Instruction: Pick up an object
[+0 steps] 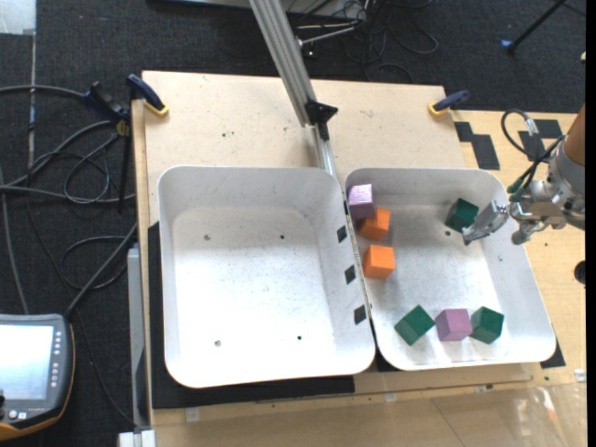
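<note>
Fingers (484, 223) hover beside green block (461, 214).

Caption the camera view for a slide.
Pincer beside a dark green wooden cube in the right white bin of coloured cubes.

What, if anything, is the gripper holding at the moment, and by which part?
Nothing is visibly held. The gripper hangs beside the green block in the right bin, with no object between its fingers.

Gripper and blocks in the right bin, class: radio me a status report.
Gripper low over right bin, nothing seen held. Nearest: dark green block, beside it. Six other blocks spread apart, none crowding it.
</note>
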### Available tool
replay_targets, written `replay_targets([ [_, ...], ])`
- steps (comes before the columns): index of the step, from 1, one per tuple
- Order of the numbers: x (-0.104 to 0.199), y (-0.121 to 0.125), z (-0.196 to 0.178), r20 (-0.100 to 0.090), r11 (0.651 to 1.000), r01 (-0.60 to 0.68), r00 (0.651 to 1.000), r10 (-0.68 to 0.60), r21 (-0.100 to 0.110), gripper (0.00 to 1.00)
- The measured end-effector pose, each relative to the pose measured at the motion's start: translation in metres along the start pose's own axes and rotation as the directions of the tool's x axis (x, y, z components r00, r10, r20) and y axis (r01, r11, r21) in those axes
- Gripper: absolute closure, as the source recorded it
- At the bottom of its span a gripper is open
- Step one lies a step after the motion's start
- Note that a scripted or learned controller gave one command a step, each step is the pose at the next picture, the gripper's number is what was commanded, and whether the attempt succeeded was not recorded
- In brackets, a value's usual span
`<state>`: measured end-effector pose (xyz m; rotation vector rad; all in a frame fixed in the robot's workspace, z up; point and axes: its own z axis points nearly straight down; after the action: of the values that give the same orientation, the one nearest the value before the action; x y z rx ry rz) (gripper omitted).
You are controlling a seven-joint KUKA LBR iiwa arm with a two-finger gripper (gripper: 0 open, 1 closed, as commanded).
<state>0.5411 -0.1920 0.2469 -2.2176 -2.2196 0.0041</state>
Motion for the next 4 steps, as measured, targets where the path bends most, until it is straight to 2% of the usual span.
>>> replay_targets([
  [1, 0.000, 0.001, -0.003, 0.001, 1.000, 0.000, 1.000, 0.000, -0.005, 0.00],
  [3, -0.011, -0.006, 0.116, -0.001, 1.000, -0.002, 1.000, 0.002, 0.002, 0.00],
  [4, -0.011, -0.006, 0.153, 0.001, 1.000, -0.001, 1.000, 0.001, -0.004, 0.00],
])
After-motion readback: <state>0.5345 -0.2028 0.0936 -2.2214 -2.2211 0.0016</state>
